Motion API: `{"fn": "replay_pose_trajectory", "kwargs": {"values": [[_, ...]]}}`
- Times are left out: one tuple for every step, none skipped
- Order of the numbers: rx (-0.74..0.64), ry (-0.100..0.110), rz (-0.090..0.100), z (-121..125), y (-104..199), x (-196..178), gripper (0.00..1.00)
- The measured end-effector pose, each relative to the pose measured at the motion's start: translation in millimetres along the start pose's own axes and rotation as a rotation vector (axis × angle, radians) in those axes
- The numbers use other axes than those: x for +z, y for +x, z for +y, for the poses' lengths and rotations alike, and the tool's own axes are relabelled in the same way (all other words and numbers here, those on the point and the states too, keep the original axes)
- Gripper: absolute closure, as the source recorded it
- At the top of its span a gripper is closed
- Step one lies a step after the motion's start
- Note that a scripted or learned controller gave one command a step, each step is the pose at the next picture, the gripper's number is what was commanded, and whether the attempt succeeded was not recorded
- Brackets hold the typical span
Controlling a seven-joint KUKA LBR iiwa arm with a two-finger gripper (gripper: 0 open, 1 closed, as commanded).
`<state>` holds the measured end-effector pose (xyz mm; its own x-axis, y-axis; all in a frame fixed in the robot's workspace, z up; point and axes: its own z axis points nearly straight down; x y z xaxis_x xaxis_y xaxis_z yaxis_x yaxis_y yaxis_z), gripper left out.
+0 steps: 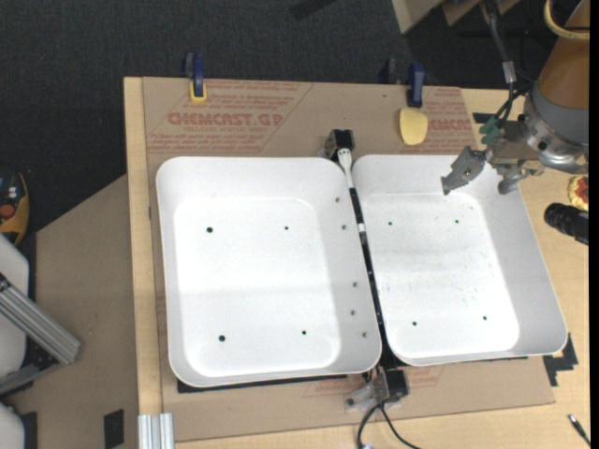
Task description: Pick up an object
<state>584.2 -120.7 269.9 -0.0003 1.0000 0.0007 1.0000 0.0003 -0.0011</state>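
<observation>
Pincer (487, 170) spread wide over the far rim of the right bin (524, 279), pinching nothing.
Smooth white bins with round corners sit side by side on the brown desk (140, 157); a small soft yellow lump (413, 126) lies just behind the right bin.

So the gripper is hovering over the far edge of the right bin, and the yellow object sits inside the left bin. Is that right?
Not quite. The yellow object is in neither bin: the camera view shows it on the brown board beyond the right bin, near the blue clamp. The gripper does hover over the far edge of the right bin.
</observation>
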Motion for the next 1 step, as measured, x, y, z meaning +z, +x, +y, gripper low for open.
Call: {"fn": "replay_pose_trajectory", "kwargs": {"values": [[-0.001, -0.003, -0.001, 0.6, 0.1, -10.9, 1.0]]}}
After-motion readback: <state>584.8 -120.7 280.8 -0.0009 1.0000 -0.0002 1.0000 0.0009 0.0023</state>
